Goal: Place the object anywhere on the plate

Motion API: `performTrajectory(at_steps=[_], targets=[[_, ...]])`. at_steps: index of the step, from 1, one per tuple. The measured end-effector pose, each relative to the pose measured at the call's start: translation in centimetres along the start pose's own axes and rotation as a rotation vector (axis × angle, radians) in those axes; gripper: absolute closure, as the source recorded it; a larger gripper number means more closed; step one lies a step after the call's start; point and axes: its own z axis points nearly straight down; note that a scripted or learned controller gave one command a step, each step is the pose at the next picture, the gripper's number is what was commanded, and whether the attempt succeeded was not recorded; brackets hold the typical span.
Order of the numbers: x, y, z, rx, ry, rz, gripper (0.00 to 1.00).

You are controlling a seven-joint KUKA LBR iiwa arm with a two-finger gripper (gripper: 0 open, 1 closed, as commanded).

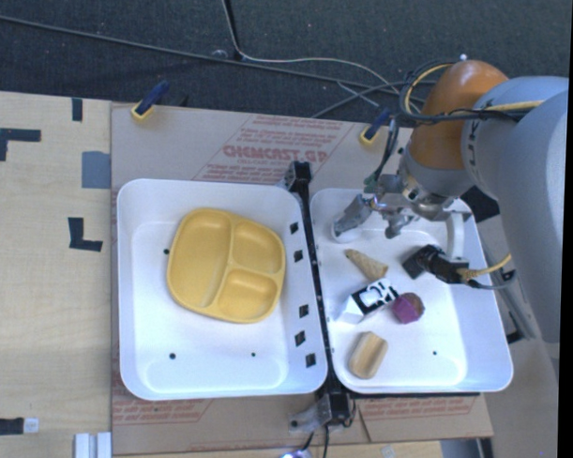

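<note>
Camera view: While the gripper point(371, 215) hangs over the far left corner of the right bin point(479, 357), its fingers point(348, 221) are spread apart and hold nothing.
Objects: a tan wedge point(366, 264) lies just beside the fingers, toward the near side; purple ball point(408, 308), black-and-white piece point(373, 297) and tan block point(367, 354) lie farther off.
Wedge axis: roughly left-right (pointed end left).
Plate: yellow plate point(225, 265) in the left bin point(141, 359), bare.
Judgement: the wedge looks the likeliest pick, a short drop toward the near side.

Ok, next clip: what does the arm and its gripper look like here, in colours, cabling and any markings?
The arm is a bulky pale grey body with a rounded orange band above the wrist. Black and yellow cables loop around that band, and another runs to a black connector beside the wrist. The gripper is small, of grey metal with dark fittings. No markings are legible on it.
</note>
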Motion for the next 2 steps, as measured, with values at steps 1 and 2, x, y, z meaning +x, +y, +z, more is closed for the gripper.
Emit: performTrajectory(at_steps=[1, 2], targets=[[0.1, 0.2, 4.4, -0.001, 0.0, -0.001, 0.0], [0.2, 0.2, 3.2, 0.0, 0.001, -0.002, 1.0]])
